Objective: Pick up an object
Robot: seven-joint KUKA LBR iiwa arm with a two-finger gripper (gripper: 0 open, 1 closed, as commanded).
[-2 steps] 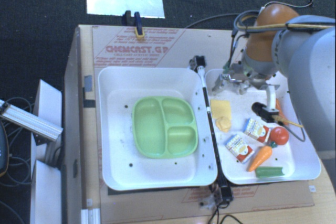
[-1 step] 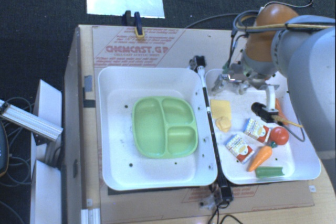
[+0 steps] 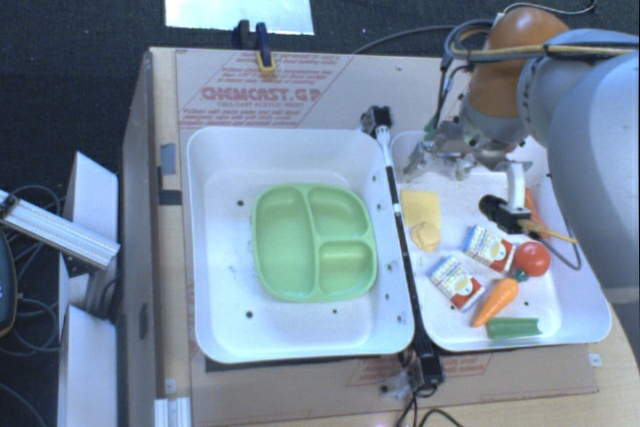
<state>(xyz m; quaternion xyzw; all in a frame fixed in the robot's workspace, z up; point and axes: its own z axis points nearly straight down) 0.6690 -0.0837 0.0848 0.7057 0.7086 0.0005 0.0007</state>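
We see the grey arm's two-finger gripper (image 3: 452, 155) at the far edge of the right white bin (image 3: 590, 320), but its fingers blur into the wrist, so we cannot tell their spread or any hold. Nearby lie a yellow cheese wedge (image 3: 421, 212), two small red-and-white cartons (image 3: 474, 263), a red tomato (image 3: 533, 258), an orange carrot (image 3: 495, 301) and a green strip (image 3: 513, 326). A pale green divided plate (image 3: 313, 242) sits in the left white bin (image 3: 215, 255).

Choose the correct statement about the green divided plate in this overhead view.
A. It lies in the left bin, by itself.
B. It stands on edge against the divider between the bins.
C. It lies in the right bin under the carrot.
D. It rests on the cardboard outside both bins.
A: the green divided plate lies flat in the left bin, while the carrot and tomato sit in the right bin.
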